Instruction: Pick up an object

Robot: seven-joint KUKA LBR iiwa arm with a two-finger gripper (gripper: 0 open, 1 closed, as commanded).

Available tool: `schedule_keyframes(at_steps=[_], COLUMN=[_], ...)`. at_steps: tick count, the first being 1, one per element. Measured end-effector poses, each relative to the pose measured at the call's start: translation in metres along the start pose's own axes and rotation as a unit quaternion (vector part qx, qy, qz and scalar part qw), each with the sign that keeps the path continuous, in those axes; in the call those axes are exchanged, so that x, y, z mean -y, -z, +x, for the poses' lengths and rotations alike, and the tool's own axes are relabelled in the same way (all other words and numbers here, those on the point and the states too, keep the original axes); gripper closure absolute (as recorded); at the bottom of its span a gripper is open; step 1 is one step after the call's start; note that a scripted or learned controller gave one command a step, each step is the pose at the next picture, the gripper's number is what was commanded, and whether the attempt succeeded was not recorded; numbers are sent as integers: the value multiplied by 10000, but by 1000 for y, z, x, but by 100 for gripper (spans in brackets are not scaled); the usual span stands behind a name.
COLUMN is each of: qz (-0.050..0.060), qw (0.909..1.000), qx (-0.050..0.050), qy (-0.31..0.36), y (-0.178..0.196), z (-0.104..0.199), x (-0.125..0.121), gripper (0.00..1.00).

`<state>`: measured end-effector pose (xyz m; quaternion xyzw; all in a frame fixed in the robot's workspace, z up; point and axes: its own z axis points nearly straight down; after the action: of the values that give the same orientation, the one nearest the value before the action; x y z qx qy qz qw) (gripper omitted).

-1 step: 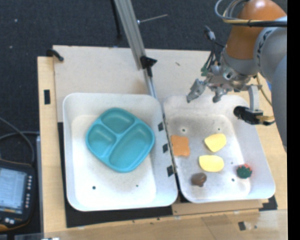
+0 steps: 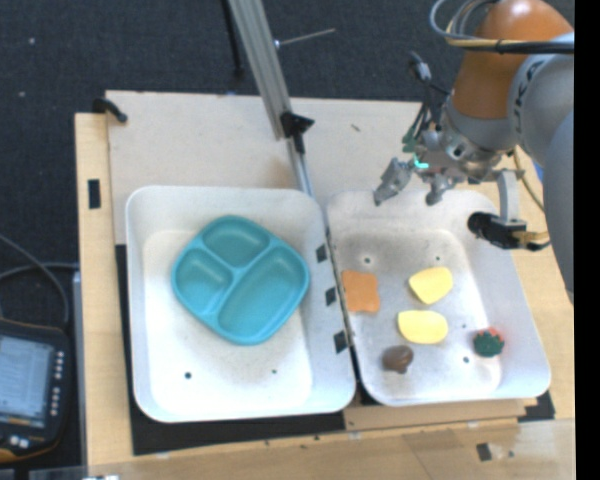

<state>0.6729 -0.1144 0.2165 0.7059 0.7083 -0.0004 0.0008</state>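
Note:
My gripper [image 2: 413,190] hangs above the far rim of the right bin [image 2: 520,368], fingers spread open with nothing between them. Below it in that bin lie an orange square piece [image 2: 360,291], two yellow pieces [image 2: 431,285] [image 2: 421,326], a brown lump [image 2: 398,358] and a small green and red object [image 2: 489,342]. All of these sit nearer the camera than the gripper, and none touches it.
The left bin [image 2: 150,388] holds a teal divided plate [image 2: 242,278]. A slanted metal post [image 2: 270,78] rises from the bench between the bins at the back. The bare bench top [image 2: 190,138] stretches behind the bins.

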Motion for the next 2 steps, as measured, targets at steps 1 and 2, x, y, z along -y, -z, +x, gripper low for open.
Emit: schedule_keyframes(at_steps=[1,2], qz=[27,28], qw=[10000,10000], qx=[2,3], qy=[-6,-15], y=[-62,-115], z=[3,2], x=[4,5], gripper=[0,0])
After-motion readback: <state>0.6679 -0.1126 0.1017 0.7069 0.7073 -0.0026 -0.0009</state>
